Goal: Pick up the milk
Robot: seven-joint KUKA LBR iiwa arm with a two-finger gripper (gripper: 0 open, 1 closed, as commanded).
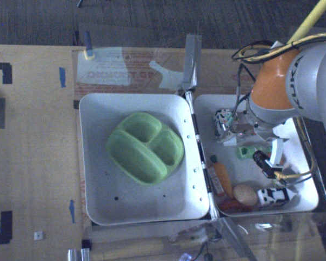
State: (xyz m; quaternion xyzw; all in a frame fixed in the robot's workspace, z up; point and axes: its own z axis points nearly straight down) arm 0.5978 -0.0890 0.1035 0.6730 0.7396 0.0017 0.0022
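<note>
Right bin point(309, 197): gripper point(232, 130) partly hides milk point(223, 117).

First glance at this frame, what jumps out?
The green divided plate lies alone in the left bin. The grey arm with its orange band reaches over the right bin, its pincer low near the upper-left corner. Small items crowd that bin's lower edge: a carrot, a tan roll and a cow-patterned milk carton.
</note>
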